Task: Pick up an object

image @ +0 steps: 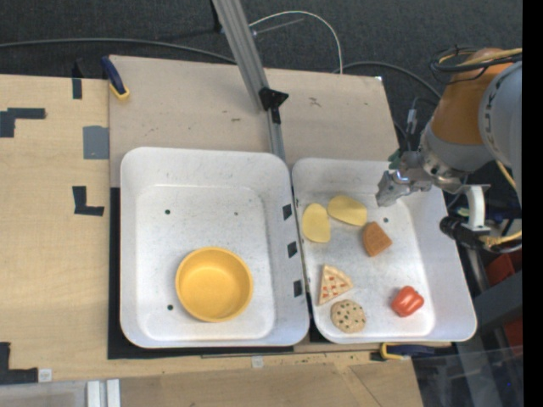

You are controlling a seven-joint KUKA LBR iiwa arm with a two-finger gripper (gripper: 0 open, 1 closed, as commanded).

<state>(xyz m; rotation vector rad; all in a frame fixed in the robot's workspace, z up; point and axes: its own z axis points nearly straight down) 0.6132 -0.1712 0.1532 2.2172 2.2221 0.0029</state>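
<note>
The right bin (441,312) holds several small toy foods. Two pale yellow pieces lie side by side, one oval (316,223) and one flatter (348,210). A brown bread-like chunk (377,240) sits to their right. Nearer the front are a pizza slice (333,284), a round cookie (348,316) and a red pepper (407,301). My gripper (389,192) hangs over the bin's back right part, just above and right of the flat yellow piece and behind the brown chunk. Nothing shows between its fingers.
The left bin (144,176) holds a yellow bowl (214,284) near its front. A slanted metal pole (242,36) crosses the back of the bench and ends at the divide between the bins. Cables trail behind the bench.
</note>
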